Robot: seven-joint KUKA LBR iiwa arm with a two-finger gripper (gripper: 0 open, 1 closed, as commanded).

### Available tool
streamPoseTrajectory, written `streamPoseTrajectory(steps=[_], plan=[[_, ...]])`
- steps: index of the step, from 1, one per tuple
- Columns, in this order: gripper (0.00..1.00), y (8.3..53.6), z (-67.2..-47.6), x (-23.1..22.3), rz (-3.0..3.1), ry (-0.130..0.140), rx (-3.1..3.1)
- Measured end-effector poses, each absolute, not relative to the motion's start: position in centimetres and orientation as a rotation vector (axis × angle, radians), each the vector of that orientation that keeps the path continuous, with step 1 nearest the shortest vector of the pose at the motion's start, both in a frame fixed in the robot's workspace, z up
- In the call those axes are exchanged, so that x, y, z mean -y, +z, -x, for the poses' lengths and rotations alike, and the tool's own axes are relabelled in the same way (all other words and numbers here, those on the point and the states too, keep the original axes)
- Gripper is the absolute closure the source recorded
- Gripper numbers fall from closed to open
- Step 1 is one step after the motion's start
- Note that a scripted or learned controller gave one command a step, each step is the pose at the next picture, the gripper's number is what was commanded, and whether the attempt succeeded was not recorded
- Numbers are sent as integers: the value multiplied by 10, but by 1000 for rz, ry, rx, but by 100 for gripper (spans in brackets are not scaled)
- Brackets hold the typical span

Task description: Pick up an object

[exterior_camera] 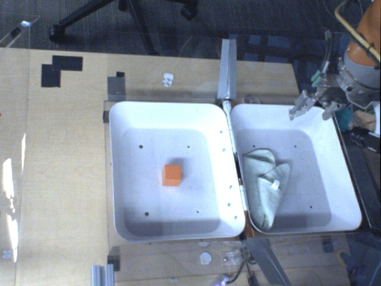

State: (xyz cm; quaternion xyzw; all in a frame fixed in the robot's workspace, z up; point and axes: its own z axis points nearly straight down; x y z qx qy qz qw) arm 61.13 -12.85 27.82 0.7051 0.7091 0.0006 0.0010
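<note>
At the frame's left lies the pale wooden bench (53, 177), with black tape patches (59, 69) near its upper left. The left bin (128, 219) holds a small orange cube (172, 175) resting near its middle, well apart from the walls. Right of the divider, the right bin (321, 219) holds a crumpled grey-green cloth (266, 183) against its left wall. At the upper right the gripper (314, 107) hangs over that bin's far rim, fingers spread apart with nothing between them, well away from both objects
</note>
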Motion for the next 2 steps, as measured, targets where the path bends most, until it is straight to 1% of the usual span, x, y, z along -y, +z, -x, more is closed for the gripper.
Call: streamPoseTrajectory(steps=[1, 2], plan=[[0, 321, -631, 124, -1925, 4, -2476], [0, 215, -669, 155, -2051, 1, -2376]])
